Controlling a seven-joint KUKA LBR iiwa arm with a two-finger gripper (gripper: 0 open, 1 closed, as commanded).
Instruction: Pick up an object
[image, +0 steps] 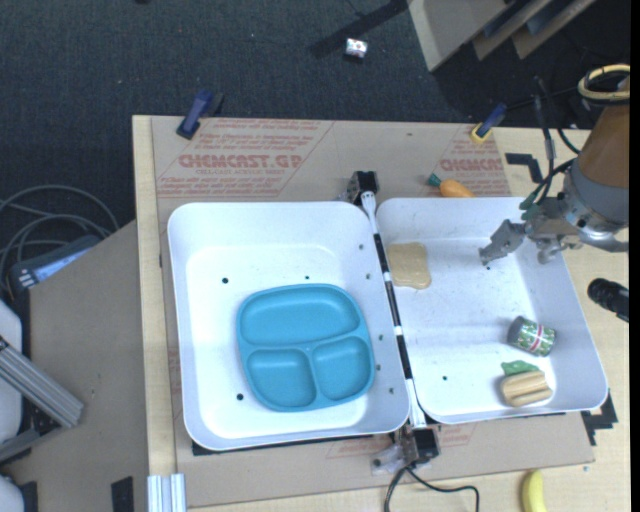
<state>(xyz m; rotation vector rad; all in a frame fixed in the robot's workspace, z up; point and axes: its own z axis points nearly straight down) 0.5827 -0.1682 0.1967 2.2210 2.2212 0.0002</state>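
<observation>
Gripper (520, 240) over upper right bin (470, 300), fingers spread, nothing between them. Arm cut off at frame's right edge. In the right bin: tan flat piece (408, 266) against the left wall, green can (531, 336) and hot dog (525, 386) near the lower right corner. Blue divided tray (305, 345) in left bin (200, 300).

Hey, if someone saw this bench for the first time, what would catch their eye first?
Probably the bright blue three-compartment plastic tray lying in the left white bin. Next, the grey two-finger gripper over the right white bin, whose near right corner holds a small green can and a tan bun-like toy.
</observation>
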